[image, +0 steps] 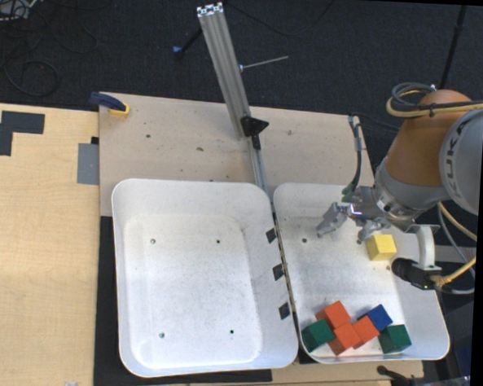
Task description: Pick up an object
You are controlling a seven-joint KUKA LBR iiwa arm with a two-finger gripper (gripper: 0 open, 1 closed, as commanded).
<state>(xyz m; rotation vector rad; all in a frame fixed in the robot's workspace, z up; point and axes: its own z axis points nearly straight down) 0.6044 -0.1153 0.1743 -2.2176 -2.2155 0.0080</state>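
My gripper (352, 226) hangs over the far part of the right bin (335, 271), its fingers spread open with nothing between them. A yellow block (381, 247) lies just below and right of the right finger (370, 232), beside it rather than between the two. At the near end of the same bin sits a cluster of blocks: an orange one (338, 315), two more orange ones (355, 334), a blue one (379, 316), and green ones at the left (318, 334) and right (394, 338).
The left bin (187, 274) lies beside the right one, with black clips (276, 270) along the shared rim. A slanted aluminium rail (229, 69) rises behind the bins. Cables (420, 272) hang by the arm at the right bin's edge.
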